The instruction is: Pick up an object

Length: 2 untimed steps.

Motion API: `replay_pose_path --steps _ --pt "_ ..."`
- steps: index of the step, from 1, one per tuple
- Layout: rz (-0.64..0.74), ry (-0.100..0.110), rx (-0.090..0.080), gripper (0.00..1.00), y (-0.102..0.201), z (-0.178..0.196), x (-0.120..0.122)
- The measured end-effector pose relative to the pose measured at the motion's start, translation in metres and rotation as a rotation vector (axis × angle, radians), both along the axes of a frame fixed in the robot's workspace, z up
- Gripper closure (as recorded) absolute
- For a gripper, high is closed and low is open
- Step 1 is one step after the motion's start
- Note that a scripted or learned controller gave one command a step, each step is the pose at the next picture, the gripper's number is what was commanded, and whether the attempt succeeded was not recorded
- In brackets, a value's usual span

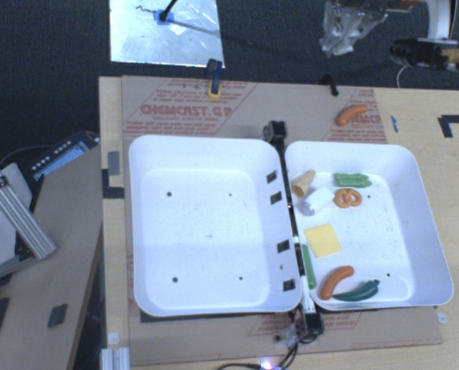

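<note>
My gripper point(340, 38) hangs high at the top right, well above and behind the right bin point(426, 206), with nothing between its fingers. In that bin lie a yellow cheese slice point(323, 240), an orange sausage point(336, 280), a dark green pepper point(359, 290), a pretzel point(348, 199), a green pod point(352, 180), a cone point(303, 182) and a small white piece point(316, 202). A thin green stick point(309, 267) lies along the bin's left wall.
The left bin point(206, 230) sits beside the right one, joined by a black divider point(285, 206). A second orange sausage point(351, 114) rests on the cardboard behind the right bin. A yellow and blue clip point(213, 79) stands at the back.
</note>
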<state>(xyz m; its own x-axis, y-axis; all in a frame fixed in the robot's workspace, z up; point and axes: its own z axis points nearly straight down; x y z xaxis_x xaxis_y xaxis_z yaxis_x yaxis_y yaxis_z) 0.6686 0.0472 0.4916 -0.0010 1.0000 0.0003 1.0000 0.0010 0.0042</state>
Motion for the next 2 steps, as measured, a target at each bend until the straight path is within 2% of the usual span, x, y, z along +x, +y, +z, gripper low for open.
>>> replay_pose_path --steps 2 --pt "0.001 0.0 0.0 1.0 -0.005 0.038 0.0"
